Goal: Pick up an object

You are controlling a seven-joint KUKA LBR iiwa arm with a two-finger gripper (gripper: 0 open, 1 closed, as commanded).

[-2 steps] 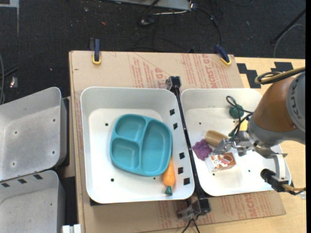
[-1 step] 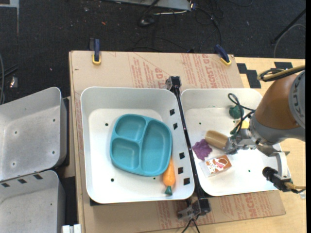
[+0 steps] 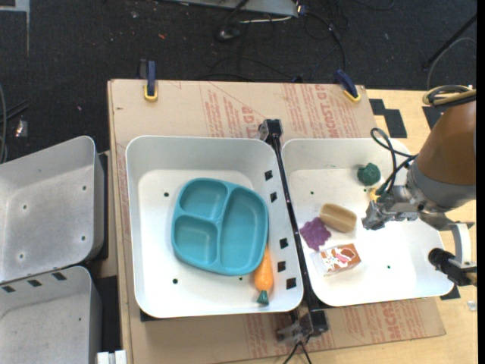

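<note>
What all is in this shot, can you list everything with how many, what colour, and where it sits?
bins: two, white, side by side on the board
plate: one, teal, three sections, in the left bin
carrot: one, orange with green tip, left bin, at the plate's lower right edge
ball: one, dark green, right bin, upper part
bread: one, tan, right bin, middle
purple toy: one, purple, right bin, left of the bread
carton: one, red and white, right bin, below the bread
clamps: two, yellow and blue, on the board's far edge
arm: one, orange band, from the right
tool: one, grey, over the right bin beside the bread
</note>
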